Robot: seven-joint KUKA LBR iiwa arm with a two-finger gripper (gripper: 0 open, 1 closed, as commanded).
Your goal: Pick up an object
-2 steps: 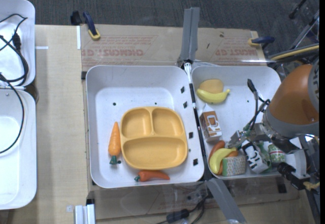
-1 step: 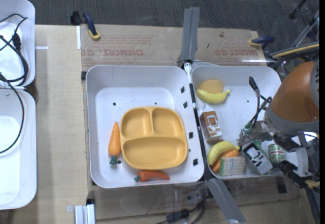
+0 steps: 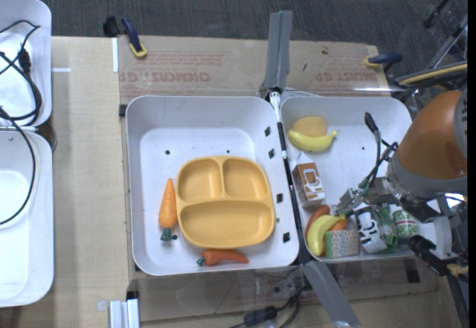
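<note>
The arm's grey and orange wrist [image 3: 435, 144] comes in from 3 o'clock and covers the right bin's [image 3: 349, 107] 3 o'clock wall. It is itself cut off by the picture's edge. Below it the gripper [image 3: 366, 224] points down into the clutter at the bin's 5 o'clock corner. Black and white parts, cables and packaging overlap there, so I cannot tell whether it is open or closed, nor whether it has anything.

Just beside the gripper, toward 9 o'clock, lie a banana [image 3: 318, 234], a grey-green block [image 3: 342, 243] and an orange-red piece [image 3: 318, 213] that is half hidden by the banana. At its 3 o'clock sits a green-labelled item [image 3: 402, 224], too jumbled to name.

A brown carton [image 3: 309, 183] lies near the bin's 9 o'clock wall. A second banana [image 3: 314, 140] at 11 o'clock rests against a yellow round shape [image 3: 310, 126], partly hiding it.

In the left bin [image 3: 141, 170], a yellow divided plate [image 3: 223, 200] sits centre. A carrot [image 3: 168, 204] lies at its 9 o'clock and a redder one [image 3: 223, 257] at its 6 o'clock.
</note>
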